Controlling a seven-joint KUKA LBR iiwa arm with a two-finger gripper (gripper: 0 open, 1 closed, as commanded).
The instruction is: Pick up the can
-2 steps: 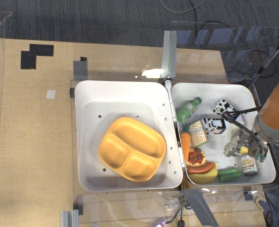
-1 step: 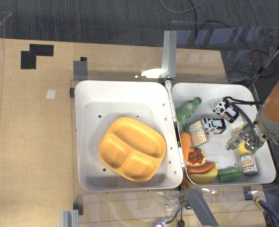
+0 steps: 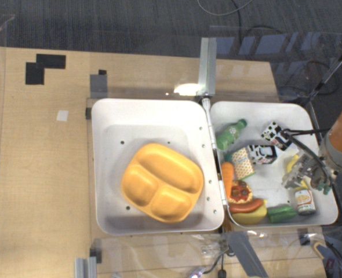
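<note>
Gripper (image 3: 301, 178) hangs just above the can (image 3: 305, 200), label unreadable.

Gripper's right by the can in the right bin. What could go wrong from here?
1. The gripper sits just above the can, which stands near the right bin's wall; a finger may catch the rim.
2. A green toy lies right beside the can and a yellow piece beside the gripper; either might get nudged or grabbed instead.
</note>
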